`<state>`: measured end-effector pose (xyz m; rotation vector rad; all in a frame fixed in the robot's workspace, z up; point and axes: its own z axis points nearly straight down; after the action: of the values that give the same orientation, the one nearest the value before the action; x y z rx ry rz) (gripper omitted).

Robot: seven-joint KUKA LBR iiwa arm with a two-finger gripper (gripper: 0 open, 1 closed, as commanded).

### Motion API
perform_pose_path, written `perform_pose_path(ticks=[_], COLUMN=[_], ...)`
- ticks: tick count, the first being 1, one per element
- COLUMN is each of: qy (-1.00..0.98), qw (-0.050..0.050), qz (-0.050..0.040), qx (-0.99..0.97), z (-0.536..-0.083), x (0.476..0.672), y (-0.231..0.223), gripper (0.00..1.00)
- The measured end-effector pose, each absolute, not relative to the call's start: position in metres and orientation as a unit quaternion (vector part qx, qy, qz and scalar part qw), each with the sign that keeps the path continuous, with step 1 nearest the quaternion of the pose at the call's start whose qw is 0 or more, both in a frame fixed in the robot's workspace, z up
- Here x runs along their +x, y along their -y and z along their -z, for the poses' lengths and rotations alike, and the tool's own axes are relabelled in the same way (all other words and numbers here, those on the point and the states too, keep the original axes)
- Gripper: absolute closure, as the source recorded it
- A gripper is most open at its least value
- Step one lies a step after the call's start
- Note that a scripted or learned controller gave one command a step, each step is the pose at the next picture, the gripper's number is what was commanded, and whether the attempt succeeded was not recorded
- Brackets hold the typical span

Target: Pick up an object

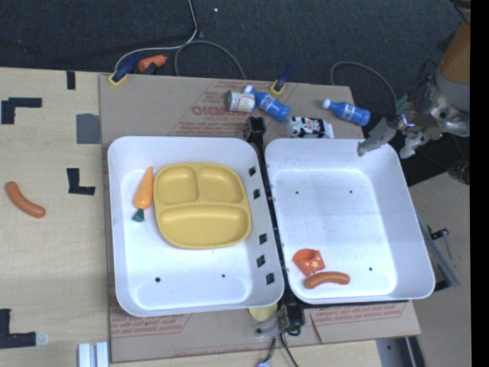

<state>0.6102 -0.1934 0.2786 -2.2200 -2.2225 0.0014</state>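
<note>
Overhead, my two-finger pincer (388,138) hangs released and grasping nothing above the far right corner of the shallow white plastic right bin (397,205), its grey fingers spread. Well apart from it, near that bin's front edge, lie the likeliest targets: a small glossy reddish-brown toy sausage (327,279) and, just beside it, a lumpy red plastic tomato-like piece (309,261). I judge the sausage light, stiff and rather slick; a grip across its narrow middle should serve best. Across the divide, the left white bin (126,228) holds a matte yellow three-compartment plate (202,206) and, alongside it, a tapered orange toy carrot (144,189).
</note>
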Motion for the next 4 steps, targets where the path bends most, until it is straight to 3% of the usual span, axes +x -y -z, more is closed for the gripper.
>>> perform_pose_path(ticks=[1, 2, 4], qy=[0.707, 0.710, 0.708], qw=[0.007, -0.002, -0.001], qz=[-0.0036, 0.0004, 0.0008], qx=[-0.707, -0.705, -0.706], z=[-0.095, -0.086, -0.085], x=[0.565, 0.605, 0.670], y=[0.172, 0.105, 0.104], gripper=[0.00, 0.00, 0.00])
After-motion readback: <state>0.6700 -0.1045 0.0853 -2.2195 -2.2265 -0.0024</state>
